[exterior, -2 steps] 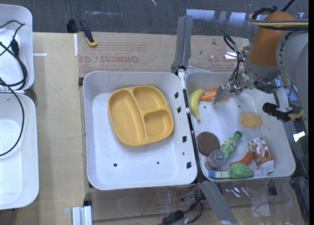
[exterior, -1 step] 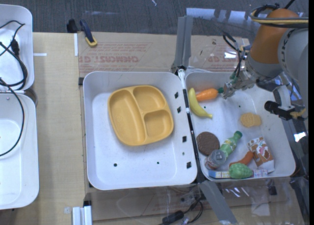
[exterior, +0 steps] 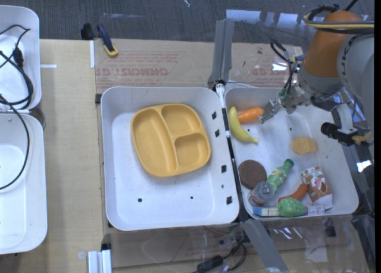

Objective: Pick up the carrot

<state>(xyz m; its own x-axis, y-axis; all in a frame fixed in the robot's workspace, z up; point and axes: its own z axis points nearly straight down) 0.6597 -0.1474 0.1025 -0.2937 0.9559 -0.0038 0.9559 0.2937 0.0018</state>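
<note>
- The carrot lies in the right bin, near its upper left corner, with its narrow end pointing towards the dividing wall.
- A banana touches the carrot's left end and curves down from it towards the bin's middle.
- The gripper hovers just beside the carrot's right end; whether its fingers are apart or together cannot be told, and nothing is seen between them.
- The arm, grey with an orange band, reaches in from the upper right.
- Lower in the same bin lie a round brown cookie, a green bottle, a tan cracker, a small carton and a green toy vegetable.
- The left bin holds a yellow divided plate, set towards its upper half.
- Both bins sit side by side on the counter.
</note>
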